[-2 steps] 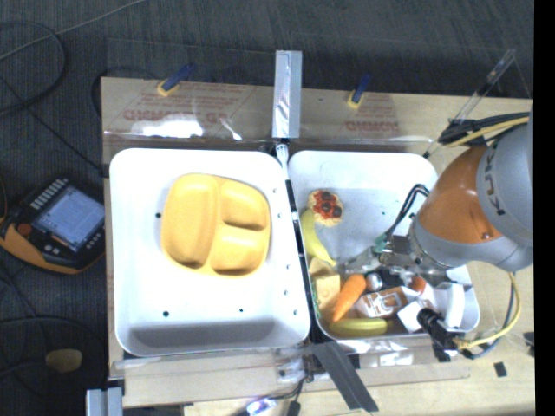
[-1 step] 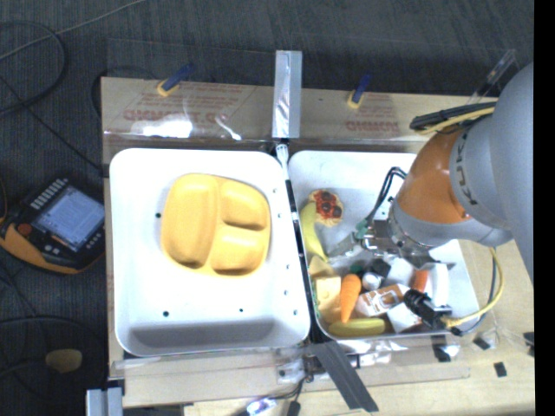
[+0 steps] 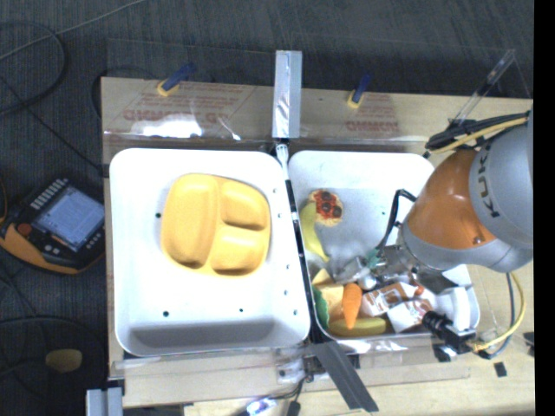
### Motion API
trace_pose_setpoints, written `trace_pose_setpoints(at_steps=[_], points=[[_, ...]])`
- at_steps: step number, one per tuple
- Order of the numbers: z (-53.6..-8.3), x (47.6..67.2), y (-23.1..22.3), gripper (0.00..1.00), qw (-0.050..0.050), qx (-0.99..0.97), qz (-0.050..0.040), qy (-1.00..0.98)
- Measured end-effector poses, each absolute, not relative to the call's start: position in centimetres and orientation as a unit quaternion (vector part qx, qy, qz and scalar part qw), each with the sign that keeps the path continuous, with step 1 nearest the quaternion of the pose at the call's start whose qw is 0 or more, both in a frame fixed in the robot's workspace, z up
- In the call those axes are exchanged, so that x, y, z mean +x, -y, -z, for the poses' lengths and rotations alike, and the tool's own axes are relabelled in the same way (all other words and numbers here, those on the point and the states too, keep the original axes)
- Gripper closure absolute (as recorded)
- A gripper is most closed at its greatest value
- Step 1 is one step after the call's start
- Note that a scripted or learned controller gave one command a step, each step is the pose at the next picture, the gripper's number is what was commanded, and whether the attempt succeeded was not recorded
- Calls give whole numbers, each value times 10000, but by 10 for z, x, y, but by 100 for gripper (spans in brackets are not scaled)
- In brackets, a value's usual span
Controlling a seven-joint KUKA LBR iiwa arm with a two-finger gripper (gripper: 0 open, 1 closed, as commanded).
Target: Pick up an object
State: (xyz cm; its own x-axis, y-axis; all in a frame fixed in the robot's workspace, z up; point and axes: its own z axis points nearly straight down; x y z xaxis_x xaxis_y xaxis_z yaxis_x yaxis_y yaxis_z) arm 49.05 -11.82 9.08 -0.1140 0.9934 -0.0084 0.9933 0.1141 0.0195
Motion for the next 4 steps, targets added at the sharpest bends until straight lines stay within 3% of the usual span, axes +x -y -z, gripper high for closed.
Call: trace_pose_setpoints(at_steps=[2,3,4], points=[[-91,489,103,0,95,6484,-38,-7612],[-183,483,73,0,-3,7136,22,-7006],[-153,510,151,0,0,6971,21,-7169]])
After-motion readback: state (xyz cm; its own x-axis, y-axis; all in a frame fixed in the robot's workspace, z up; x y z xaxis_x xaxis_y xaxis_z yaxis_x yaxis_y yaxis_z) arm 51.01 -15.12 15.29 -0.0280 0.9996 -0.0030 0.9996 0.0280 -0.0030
